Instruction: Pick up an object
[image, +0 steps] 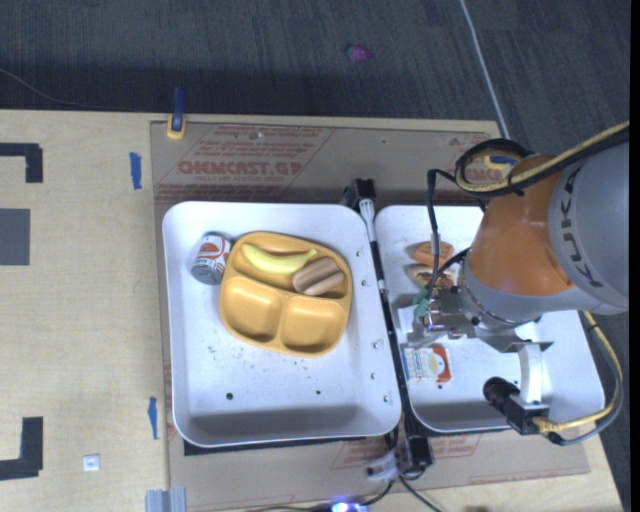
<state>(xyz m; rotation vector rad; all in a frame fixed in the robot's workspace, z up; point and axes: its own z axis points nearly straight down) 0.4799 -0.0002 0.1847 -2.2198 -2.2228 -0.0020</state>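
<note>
Two shallow white bins sit side by side on your bench: the left bin (190, 380) and the right bin (580, 400). Take the left bin as your landmark.

Inside it you have one yellow divided tray (270, 315) with three compartments, lying toward the bin's far side. Its far compartment holds one banana (272, 260) and one brownish sausage (318, 277), touching each other; the two near compartments show bare yellow. Just beside the tray's far left corner lies one small can (209, 258), red and white, tipped on its side against the bin wall.

Across the shared wall, in the right bin, you can count two loose things. One is a flat white packet (428, 364) with red and green print, lying near the wall that divides the bins, toward the bin's middle. The other is an orange and white item (432, 254) farther back in that bin; it is partly hidden by cables and too blurred to name.

Your arm (540, 250), grey with an orange band, hangs over the right bin. The claw (435, 312) sits low, just beyond the white packet and close to the dividing wall. You cannot tell how the claw stands, since the wrist and cables cover it.
</note>
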